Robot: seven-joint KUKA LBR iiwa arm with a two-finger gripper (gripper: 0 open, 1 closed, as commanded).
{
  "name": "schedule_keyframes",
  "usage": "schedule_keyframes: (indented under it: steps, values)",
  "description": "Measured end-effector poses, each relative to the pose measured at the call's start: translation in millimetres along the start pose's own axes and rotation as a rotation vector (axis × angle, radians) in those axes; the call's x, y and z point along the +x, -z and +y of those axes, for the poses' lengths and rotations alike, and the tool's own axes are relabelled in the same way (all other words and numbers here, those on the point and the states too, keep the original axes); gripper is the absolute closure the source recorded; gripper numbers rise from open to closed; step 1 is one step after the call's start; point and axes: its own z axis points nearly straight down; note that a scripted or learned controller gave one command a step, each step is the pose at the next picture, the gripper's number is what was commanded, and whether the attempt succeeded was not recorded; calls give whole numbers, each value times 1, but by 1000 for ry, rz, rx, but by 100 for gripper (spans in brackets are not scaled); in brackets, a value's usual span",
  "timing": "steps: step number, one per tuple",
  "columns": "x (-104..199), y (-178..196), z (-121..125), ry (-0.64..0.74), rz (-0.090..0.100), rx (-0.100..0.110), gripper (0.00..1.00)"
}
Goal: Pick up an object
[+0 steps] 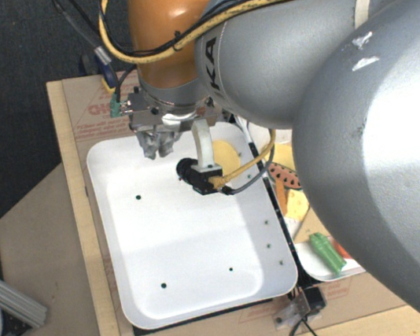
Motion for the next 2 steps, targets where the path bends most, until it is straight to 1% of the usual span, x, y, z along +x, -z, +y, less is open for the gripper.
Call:
schedule_keyframes:
  steps: [1, 2]
  values:
    - [0, 9, 52, 1, 1, -11, 100]
    - [0, 7, -5, 1, 0, -1, 100]
